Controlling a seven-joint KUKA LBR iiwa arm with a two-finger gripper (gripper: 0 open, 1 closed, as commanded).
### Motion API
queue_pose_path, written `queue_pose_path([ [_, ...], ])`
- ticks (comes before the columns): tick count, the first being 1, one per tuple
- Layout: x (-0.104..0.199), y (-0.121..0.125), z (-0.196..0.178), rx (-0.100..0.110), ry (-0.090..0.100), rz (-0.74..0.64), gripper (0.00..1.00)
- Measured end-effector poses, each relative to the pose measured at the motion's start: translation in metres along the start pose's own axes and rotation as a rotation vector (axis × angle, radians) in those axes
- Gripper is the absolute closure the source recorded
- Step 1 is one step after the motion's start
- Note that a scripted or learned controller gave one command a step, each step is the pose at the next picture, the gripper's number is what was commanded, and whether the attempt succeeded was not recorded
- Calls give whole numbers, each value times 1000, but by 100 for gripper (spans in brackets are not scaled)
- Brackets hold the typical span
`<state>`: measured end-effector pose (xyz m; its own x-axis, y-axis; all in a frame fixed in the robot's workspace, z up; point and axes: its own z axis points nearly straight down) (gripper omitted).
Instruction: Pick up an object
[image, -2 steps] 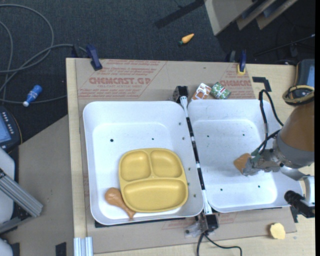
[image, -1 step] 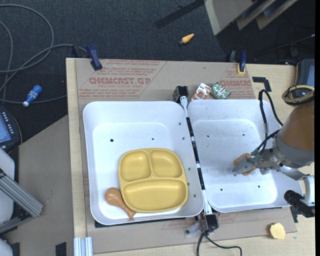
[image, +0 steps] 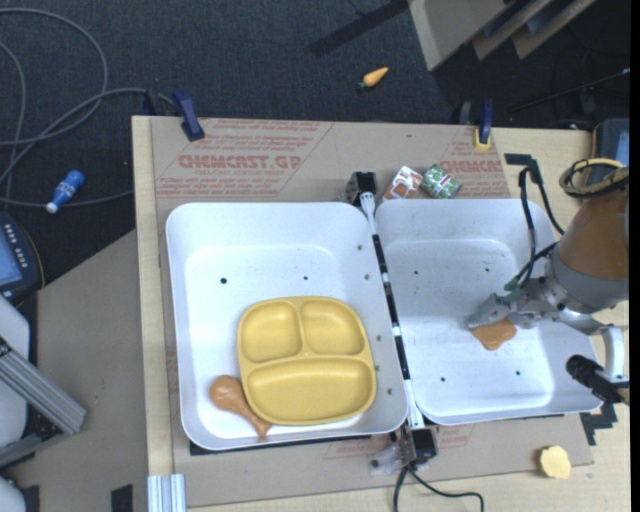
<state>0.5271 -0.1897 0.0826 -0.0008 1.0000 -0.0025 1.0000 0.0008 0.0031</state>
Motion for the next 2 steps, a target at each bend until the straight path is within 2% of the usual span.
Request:
queue_pose_path([
  [1, 1, 0, -14, -5, -1, 1, 100],
  [2, 1, 0, -13, -4, -1, 1, 0],
])
